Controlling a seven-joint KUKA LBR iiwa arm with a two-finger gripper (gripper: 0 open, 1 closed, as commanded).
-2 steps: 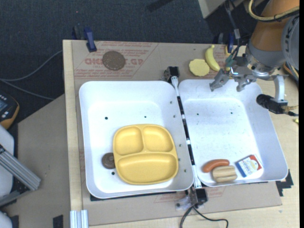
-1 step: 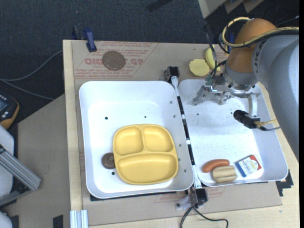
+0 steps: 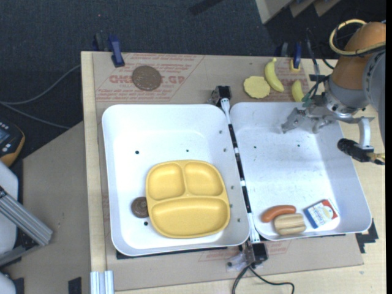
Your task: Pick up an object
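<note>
Near the right bin's point(image 3: 343, 182) front edge lie three things: one hot dog sausage point(image 3: 277, 212), one bun point(image 3: 289, 225) and one small packet point(image 3: 320, 214). One yellow divided plate point(image 3: 185, 198) and one brown disc point(image 3: 139, 207) occupy the left bin point(image 3: 159, 130). At the right bin's far edge, the claw point(image 3: 301, 120) holds nothing; its spread I cannot tell.

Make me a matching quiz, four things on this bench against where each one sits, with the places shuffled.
Things:
1. yellow divided plate
2. hot dog
3. banana
4. gripper

Places:
A. on the bench behind the right bin
B. over the right bin's far end
C. left bin
D. right bin's near edge

Pairs: 1-C, 2-D, 3-A, 4-B
</note>
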